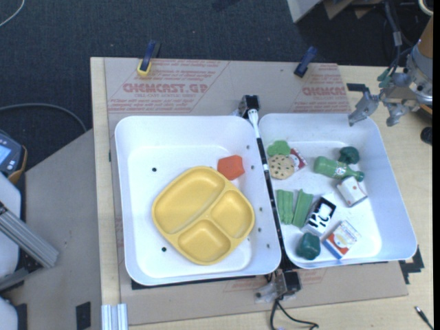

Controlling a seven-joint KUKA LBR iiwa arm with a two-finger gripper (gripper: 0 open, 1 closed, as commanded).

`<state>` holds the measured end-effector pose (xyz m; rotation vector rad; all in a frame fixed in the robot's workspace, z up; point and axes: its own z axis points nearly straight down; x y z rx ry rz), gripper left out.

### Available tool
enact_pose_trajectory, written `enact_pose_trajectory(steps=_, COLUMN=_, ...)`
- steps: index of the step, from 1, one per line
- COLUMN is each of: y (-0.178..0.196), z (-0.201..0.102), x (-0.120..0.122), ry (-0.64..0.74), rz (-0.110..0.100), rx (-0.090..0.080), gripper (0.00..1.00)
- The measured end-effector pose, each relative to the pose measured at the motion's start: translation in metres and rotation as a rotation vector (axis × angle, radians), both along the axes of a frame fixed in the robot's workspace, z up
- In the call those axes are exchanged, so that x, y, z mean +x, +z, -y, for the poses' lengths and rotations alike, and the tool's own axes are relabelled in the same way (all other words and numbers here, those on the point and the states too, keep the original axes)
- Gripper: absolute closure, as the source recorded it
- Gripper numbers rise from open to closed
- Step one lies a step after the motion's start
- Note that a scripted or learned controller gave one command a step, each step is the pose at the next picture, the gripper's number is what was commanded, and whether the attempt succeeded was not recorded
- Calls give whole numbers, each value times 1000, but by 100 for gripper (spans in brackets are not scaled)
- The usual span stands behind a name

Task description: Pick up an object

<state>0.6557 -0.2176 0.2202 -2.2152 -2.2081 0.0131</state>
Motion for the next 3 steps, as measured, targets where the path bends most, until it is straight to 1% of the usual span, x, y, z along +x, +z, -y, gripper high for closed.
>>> enact_pose_trajectory(steps=1, y=10, z=-1, x=3, ry=3, rz=15, rx=-4, gripper=0)
enact_pose_trajectory(steps=2, y=-47, z=-7, x=10, ry=5, rz=10, rx=-2, gripper=0)
enact_pose_trajectory(steps=3, y=-106, z=-13, x=2, ry=4, rz=8, rx=-2, gripper=0)
